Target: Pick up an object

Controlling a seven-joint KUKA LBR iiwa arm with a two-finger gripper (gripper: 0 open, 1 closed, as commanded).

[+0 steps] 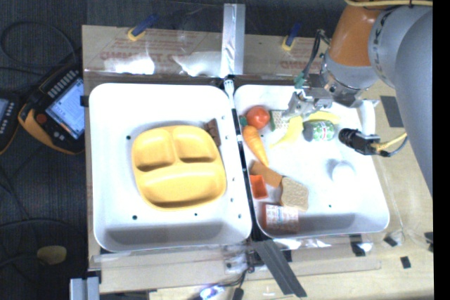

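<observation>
My gripper (pixel 304 104) hangs low over the back of the right bin (pixel 380 201), below the arm's orange band (pixel 351 38). Right under and beside it lie a yellow banana-like piece (pixel 292 131) and a green and white round object (pixel 320 130). To its left sit a red tomato (pixel 258 116) and an orange carrot (pixel 255 145). Nearer the front lie an orange block (pixel 259 185), a slice of bread (pixel 294 194) and a pale pink-labelled pack (pixel 281 218). I see nothing lifted in the gripper.
The left bin (pixel 105 151) holds a yellow divided plate (pixel 179 165) with a small brown piece (pixel 213 128) at its back right corner. A handheld controller (pixel 60 109) lies left of the bench. The right bin's floor is bare at its right side (pixel 351 186).
</observation>
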